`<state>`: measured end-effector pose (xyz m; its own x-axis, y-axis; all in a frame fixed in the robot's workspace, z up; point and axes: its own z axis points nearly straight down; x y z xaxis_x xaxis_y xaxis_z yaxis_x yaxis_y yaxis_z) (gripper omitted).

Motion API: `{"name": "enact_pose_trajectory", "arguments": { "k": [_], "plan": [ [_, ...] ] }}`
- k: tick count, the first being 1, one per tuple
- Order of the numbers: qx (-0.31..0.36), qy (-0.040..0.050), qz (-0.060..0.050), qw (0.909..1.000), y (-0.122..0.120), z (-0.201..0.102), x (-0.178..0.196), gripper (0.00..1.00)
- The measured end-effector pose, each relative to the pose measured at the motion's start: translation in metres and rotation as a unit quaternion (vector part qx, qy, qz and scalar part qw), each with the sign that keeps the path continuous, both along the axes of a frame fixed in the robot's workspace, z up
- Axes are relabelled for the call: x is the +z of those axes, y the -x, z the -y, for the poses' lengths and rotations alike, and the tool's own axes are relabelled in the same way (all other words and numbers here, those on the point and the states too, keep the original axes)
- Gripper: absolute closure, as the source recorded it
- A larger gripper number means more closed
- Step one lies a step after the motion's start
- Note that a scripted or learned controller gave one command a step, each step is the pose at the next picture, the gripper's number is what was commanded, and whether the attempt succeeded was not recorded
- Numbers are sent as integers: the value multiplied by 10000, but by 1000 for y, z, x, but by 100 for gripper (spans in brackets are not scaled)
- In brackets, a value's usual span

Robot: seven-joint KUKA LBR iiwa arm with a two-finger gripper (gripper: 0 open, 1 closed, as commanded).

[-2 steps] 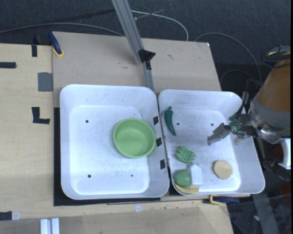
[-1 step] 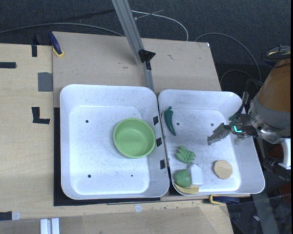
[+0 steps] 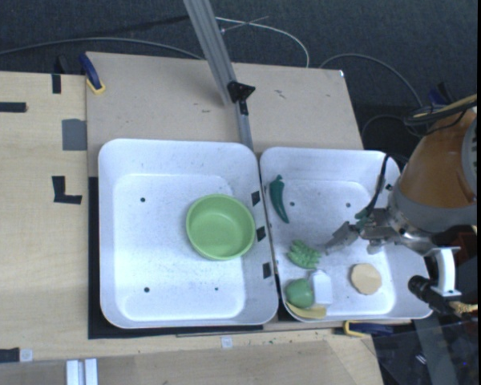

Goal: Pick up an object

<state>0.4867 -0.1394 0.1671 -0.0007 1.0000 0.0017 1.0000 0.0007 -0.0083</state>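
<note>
The right bin point(image 3: 337, 160) holds a dark green pepper point(image 3: 278, 198) near its left wall, a green leafy piece point(image 3: 304, 255), a green ball point(image 3: 300, 293), a small white block point(image 3: 321, 286), a yellow piece point(image 3: 309, 312) at the front wall and a tan round disc point(image 3: 365, 278). My gripper point(image 3: 353, 245) hangs over the middle of this bin, open, fingers spread with nothing between them. One finger points toward the leafy piece and the other stands just above the tan disc.
A light green bowl point(image 3: 220, 227) sits in the left bin point(image 3: 128, 215). A grey pole point(image 3: 212, 42) slants down to the divide between the bins at the back. The grey arm with its orange band point(image 3: 437, 175) covers the right bin's right edge.
</note>
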Motion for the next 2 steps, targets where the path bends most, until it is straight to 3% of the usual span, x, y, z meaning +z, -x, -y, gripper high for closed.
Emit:
{"name": "enact_pose_trajectory", "arguments": {
  "k": [2],
  "plan": [
    [3, -15, 53, 10000, -4, 0, -72, 0]
  ]
}}
